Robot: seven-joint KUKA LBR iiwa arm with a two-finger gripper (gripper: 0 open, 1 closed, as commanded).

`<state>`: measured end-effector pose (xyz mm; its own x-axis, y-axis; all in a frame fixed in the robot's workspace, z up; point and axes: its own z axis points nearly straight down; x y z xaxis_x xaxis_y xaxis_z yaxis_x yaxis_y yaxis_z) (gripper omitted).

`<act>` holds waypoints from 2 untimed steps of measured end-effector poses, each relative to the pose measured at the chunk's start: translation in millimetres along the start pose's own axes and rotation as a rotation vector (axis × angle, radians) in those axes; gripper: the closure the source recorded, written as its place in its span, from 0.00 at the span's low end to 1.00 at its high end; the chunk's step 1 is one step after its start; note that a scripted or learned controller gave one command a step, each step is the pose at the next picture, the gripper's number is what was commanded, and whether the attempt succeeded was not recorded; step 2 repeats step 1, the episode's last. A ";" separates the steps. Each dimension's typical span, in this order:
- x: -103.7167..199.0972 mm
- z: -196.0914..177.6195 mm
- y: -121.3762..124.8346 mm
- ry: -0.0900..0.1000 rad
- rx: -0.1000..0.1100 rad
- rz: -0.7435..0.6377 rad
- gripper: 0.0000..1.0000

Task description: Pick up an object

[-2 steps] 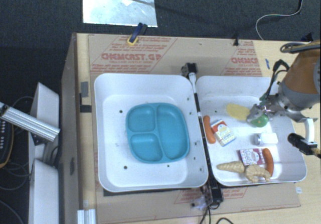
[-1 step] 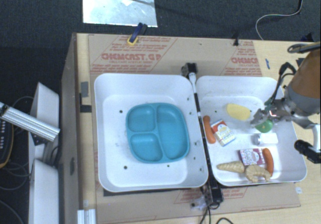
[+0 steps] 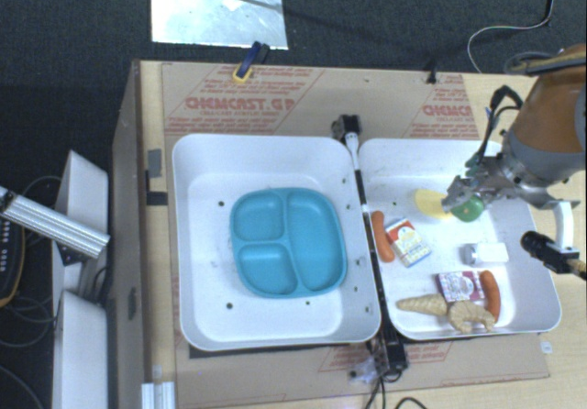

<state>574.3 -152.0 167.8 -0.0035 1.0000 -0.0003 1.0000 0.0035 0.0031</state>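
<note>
A cardboard-covered tabletop (image 3: 275,105) carried two white bins. The left bin (image 3: 206,306) held a blue divided plate (image 3: 286,242). In the right bin (image 3: 541,306), the claw (image 3: 461,199) hung low over a green ball (image 3: 471,209) beside a yellow piece (image 3: 428,203); whether it was spread or pinching could not be told. Nearby lay an orange hot dog (image 3: 382,237), a small carton (image 3: 408,243) and an ice-cream cone (image 3: 424,305).

Even bright light, slightly soft focus
</note>
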 end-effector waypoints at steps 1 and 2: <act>72.6 -30.5 -37.1 0.001 0.002 -0.001 1.00; 72.6 -30.5 -37.1 0.001 0.002 -0.001 1.00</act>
